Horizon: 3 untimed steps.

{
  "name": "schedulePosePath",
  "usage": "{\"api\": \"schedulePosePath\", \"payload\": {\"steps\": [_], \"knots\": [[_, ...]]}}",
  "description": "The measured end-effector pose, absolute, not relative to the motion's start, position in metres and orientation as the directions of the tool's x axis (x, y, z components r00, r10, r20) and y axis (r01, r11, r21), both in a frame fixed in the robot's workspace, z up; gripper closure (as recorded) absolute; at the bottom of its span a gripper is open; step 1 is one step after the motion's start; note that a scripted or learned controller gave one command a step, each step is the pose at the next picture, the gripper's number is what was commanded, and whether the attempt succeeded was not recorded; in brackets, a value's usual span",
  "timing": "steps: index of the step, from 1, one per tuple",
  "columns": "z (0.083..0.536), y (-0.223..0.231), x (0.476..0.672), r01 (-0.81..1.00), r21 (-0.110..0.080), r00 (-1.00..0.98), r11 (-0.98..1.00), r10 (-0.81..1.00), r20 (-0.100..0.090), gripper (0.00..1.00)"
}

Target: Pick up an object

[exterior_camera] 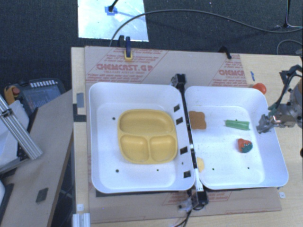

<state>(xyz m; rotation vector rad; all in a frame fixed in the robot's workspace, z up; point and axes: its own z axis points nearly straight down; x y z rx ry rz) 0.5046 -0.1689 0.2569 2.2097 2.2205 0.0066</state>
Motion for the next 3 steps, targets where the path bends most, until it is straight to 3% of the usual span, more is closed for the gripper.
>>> {"api": "schedulePosePath", "payload": {"steps": [1, 3], "knots": [[0.257, -0.169, 0.506, 1.0, 0.003, -0.005, 0.005, 1.0, -0.001, 1.0], [0.239, -0.051, 0.523, 1.0, 0.002, -0.01, 0.01, 1.0, 0.002, 1.0]]}}
